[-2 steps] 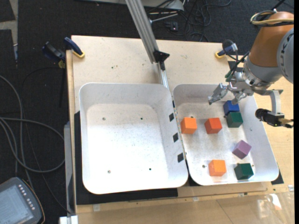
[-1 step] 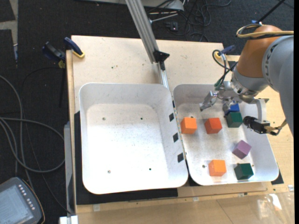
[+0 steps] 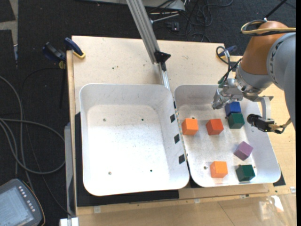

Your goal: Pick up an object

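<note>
Overhead slanted view of a bench (image 3: 117, 55) bearing two shallow white bins side by side. The left bin (image 3: 89, 102) is the larger; its right rim overlaps the left rim of the right bin (image 3: 270, 166), and dark clips sit along this shared edge.

All the blocks lie in the right bin. An orange block (image 3: 190, 126) sits just inside the left rim, with a red-orange block (image 3: 214, 126) near it to the right and a bare strip of floor between them. A blue block (image 3: 233, 108) and a dark green block (image 3: 236, 120) touch each other toward the far right, the green one nearer the camera. A purple block (image 3: 243, 150) lies near the right wall. At the near edge, a second orange block (image 3: 218, 169) and a second green block (image 3: 245, 172) sit close to the rim, apart from each other. The widest open floor lies in the bin's middle, between the two rows.

The arm (image 3: 268, 55) enters from the right, over the far right corner of the right bin. The gripper (image 3: 220, 99) points down just left of the blue block, above bare floor near the far wall. Whether its fingers are apart or together cannot be told, and no block is seen between them.

A slanted metal rail (image 3: 143, 22) crosses the far side of the bench.
</note>
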Available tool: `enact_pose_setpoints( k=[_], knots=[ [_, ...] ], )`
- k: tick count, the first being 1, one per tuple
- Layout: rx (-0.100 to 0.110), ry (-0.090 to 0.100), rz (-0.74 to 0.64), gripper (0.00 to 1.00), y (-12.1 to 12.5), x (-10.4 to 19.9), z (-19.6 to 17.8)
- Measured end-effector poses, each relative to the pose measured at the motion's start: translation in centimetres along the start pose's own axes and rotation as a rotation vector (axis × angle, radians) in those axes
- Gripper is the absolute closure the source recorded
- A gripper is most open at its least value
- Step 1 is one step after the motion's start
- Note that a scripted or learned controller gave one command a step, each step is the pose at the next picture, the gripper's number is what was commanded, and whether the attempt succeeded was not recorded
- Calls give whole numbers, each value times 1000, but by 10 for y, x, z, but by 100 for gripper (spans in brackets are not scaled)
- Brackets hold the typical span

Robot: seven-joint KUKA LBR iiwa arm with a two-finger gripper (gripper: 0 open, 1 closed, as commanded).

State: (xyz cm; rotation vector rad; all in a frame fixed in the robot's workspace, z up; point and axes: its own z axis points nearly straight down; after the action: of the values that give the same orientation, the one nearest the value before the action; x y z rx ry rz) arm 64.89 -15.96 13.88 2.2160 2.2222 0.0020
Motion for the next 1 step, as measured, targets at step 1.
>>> enact_pose_setpoints(
  k=[1],
  knots=[
    [-4,-1,0,100,7,-3,-45]
  ],
)
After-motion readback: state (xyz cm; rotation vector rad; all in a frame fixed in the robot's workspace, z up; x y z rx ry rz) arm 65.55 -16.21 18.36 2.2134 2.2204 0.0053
